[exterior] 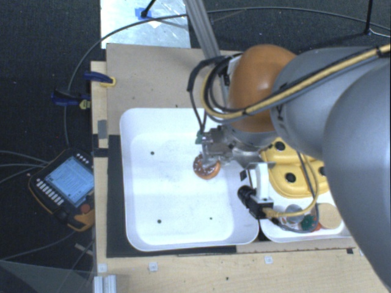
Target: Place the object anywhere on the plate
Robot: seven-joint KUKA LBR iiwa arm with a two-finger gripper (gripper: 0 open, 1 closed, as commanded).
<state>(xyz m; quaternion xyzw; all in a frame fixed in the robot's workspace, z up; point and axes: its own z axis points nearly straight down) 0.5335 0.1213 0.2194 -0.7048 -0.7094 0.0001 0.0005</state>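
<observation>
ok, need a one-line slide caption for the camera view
KUKA arm's gripper reaches down over a small round brown object in the left white bin; yellow item sits in the right bin.

no text, label or number can be read anywhere

Object point(207, 168) in left bin point(143, 182)

1 fixed overhead camera, slanted down on bins point(131, 224)
</observation>
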